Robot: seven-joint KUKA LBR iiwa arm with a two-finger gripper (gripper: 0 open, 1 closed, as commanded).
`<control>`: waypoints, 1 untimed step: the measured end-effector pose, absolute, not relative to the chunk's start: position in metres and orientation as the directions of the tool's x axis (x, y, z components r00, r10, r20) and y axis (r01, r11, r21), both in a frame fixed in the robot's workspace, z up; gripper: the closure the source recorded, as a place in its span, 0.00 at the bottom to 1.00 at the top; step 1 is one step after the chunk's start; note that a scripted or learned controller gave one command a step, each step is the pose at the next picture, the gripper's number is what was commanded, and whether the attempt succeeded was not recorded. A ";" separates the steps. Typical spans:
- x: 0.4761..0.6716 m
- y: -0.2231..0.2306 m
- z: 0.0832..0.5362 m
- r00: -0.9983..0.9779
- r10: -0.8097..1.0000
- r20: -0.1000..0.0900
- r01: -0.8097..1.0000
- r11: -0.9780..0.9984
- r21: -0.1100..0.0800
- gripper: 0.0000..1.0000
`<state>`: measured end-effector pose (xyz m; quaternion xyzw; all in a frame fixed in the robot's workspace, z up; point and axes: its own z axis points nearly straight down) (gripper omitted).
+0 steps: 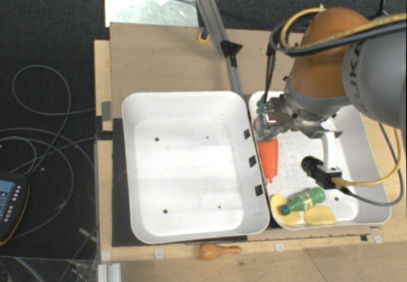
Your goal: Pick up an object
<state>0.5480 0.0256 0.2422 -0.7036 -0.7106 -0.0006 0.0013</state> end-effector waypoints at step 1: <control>0.539 0.074 0.247 -0.011 1.000 0.003 1.000 0.011 0.001 1.00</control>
